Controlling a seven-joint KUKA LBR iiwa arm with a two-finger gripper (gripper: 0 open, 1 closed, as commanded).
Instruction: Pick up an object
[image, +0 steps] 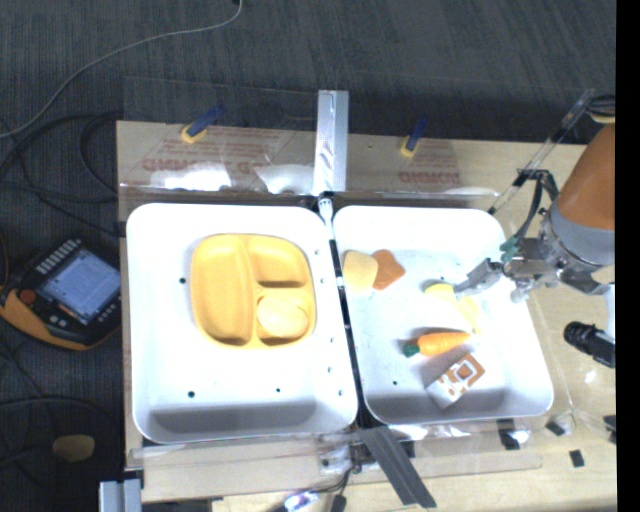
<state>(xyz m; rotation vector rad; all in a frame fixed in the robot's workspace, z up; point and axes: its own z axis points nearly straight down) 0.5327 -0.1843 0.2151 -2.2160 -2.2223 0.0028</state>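
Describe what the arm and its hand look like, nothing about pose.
The arm is grey with a broad orange band above the wrist. Thin dark cables loop along its upper side. The hand is slim, pale grey metal with teal-green fittings at its base.

The wooden bench (140, 150) carries two white bins side by side, the left bin (160, 400) and the right bin (520, 390), with two clips (202, 124) near its far edge.
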